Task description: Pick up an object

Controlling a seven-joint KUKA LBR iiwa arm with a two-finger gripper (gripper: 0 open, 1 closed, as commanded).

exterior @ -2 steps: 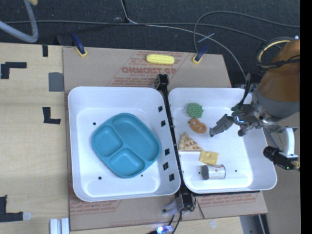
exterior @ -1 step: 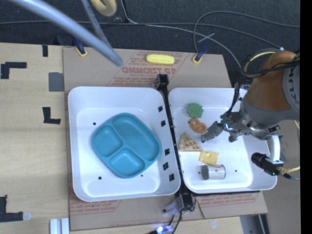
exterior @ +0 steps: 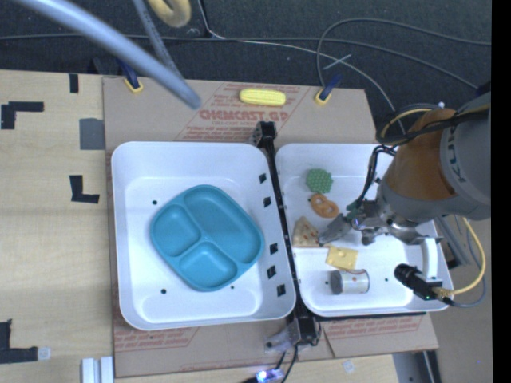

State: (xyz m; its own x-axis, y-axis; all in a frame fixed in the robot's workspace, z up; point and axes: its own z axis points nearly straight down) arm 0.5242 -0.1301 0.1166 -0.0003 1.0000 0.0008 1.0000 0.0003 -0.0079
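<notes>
— Right-hand white bin (exterior: 319,300), contents: one pale yellow wedge of toy cheese (exterior: 342,257), lying flat near the middle, just below the gripper (exterior: 345,227). Likeliest pick, I'd judge.

— And round it?

— Tan bread-like wedge (exterior: 304,231) just left; brown pretzel-shaped ring (exterior: 323,206) above that; green knobbly lump (exterior: 319,180) farther up; small grey and dark cylinder (exterior: 349,282) below the cheese.

— Gripper?

— Two dark fingers, spread a little, nothing between them; they hang low beside the bread wedge.

— Risks?

— Items crowd together, so a descent could straddle two, or push the flat cheese aside.

— Elsewhere?

— Left-hand white bin (exterior: 132,174): one blue plastic divided tray (exterior: 206,236). Yellow corn-cob toy (exterior: 262,96) on the cardboard beyond.
</notes>
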